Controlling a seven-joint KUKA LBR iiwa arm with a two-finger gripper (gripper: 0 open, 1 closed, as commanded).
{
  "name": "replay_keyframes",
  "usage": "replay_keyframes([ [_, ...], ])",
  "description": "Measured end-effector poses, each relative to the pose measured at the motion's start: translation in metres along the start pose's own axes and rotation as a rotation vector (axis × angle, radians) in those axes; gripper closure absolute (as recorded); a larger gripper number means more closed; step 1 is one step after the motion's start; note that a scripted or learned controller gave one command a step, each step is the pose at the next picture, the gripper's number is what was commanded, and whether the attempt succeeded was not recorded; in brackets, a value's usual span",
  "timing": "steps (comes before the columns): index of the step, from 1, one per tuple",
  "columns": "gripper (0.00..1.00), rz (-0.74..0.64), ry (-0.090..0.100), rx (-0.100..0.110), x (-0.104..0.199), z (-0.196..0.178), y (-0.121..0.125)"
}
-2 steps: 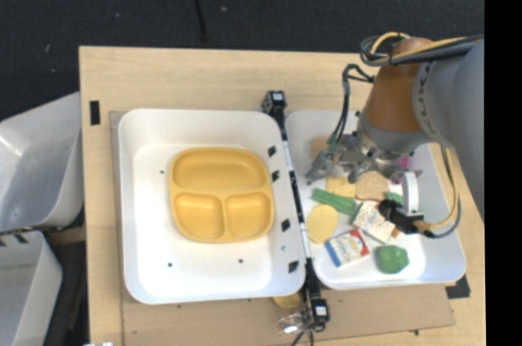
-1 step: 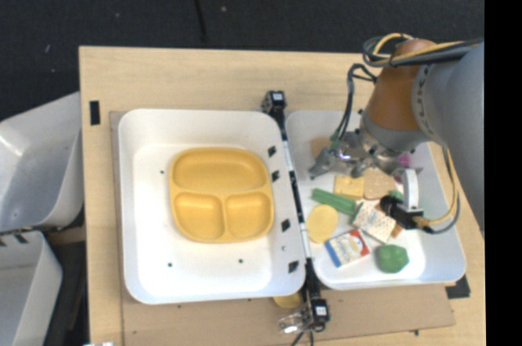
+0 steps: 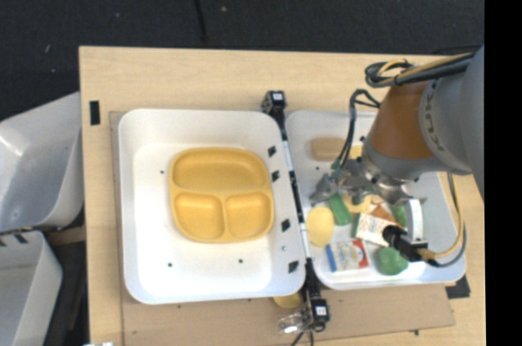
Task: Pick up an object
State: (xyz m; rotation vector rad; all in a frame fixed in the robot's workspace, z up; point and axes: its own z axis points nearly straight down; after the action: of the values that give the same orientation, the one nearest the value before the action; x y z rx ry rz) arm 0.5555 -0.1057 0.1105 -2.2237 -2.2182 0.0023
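Observation:
The right bin [image 3: 322, 129] holds a jumble of small things: a yellow lemon-like object [image 3: 320, 226], a tan block [image 3: 327, 148] near the back, a green piece [image 3: 339, 210], a round green object [image 3: 391, 260], a red and white packet [image 3: 348, 255] and an orange and white carton [image 3: 373, 227]. My gripper [image 3: 349, 188] hangs low over the middle of this pile, under the grey arm with its orange band [image 3: 400, 124]. It sits just above the green piece and right of the lemon. Nothing is seen held between its parts.
The left bin [image 3: 139, 255] carries a yellow divided tray [image 3: 221, 193] in its middle. A black-clipped divider [image 3: 287, 173] runs between the bins. Cables [image 3: 356, 116] loop beside the arm. A white container [image 3: 33, 165] stands off the bench at left.

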Motion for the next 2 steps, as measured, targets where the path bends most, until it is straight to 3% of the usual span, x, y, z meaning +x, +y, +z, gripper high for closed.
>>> replay_keyframes([
  [1,0.0,-0.001,0.0,0.003,0.005,-0.028,-0.006],
  [2,0.0,-0.006,0.001,-0.005,0.036,-0.094,-0.047],
])
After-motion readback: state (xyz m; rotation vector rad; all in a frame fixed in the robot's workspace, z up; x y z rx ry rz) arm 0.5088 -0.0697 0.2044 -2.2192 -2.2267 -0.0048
